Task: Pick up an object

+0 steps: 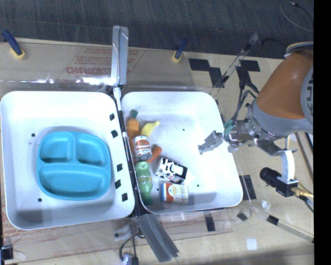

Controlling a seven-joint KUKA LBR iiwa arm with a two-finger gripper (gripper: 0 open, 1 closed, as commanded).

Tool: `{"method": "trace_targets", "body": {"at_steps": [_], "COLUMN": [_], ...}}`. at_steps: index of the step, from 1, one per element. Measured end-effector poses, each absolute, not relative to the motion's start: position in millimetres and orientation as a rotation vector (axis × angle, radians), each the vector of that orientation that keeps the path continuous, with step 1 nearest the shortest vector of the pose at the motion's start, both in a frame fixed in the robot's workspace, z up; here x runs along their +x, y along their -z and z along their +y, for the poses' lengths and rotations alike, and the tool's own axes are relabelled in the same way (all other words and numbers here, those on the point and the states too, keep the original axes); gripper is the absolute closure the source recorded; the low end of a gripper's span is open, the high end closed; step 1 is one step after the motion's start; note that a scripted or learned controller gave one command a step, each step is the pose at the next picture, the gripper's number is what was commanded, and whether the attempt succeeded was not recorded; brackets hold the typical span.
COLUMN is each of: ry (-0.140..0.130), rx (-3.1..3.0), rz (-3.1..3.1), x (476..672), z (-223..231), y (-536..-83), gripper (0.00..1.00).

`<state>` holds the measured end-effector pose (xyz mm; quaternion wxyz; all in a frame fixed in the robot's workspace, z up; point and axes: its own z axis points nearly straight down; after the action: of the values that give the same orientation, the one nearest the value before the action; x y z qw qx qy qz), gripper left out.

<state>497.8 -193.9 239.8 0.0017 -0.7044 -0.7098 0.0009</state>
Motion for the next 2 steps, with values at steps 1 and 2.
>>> {"method": "trace_targets", "body": {"at_steps": [1, 2], "ry": [0.018, 0.006], "rx": [-2.107, -1.947], "rz": [-2.354, -2.476], "x": [508.2, 581.1], "z": [-141, -143], "y": [-111, -119], "gripper": [0.0, 0.0]}}
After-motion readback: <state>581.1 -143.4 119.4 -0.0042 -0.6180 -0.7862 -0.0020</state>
